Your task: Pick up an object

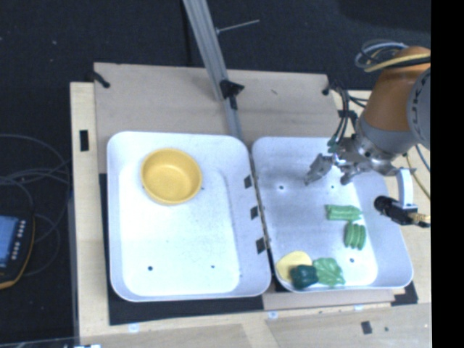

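The fingers [330, 171] are hanging spread apart and holding nothing over the right bin [290, 216], and the nearest thing to grab, a long green pod [342, 212], is lying sideways just below them.

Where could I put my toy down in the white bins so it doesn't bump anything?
Best spot: the left bin, all the floor below and right of the yellow bowl. The right bin has room along its left side. Its lower right is crowded with green pieces, and the gripper hangs over the top.
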Robot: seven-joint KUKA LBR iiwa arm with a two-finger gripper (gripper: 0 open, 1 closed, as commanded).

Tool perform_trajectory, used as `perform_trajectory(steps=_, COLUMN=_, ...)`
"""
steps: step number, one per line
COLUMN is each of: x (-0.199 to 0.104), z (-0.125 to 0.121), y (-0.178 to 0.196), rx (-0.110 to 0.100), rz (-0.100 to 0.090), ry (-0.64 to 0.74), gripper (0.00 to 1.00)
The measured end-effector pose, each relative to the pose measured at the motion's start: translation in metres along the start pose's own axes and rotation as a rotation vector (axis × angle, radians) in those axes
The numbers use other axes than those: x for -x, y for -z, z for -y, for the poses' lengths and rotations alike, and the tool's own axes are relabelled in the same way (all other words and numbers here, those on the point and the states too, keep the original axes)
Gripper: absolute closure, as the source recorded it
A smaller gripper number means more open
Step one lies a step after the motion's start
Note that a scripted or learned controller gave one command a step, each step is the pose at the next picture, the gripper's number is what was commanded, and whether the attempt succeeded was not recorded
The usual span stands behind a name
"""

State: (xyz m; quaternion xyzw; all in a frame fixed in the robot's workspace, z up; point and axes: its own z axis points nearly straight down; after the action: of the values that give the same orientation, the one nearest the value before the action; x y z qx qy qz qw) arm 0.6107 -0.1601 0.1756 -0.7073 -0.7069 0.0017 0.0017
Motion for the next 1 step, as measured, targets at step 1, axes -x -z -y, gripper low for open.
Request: perform_trajectory(steps=1, x=0.0031, z=-0.0043, y=-0.0607, rx=0.000, rz=0.000, ry=-0.001, gripper=0.00)
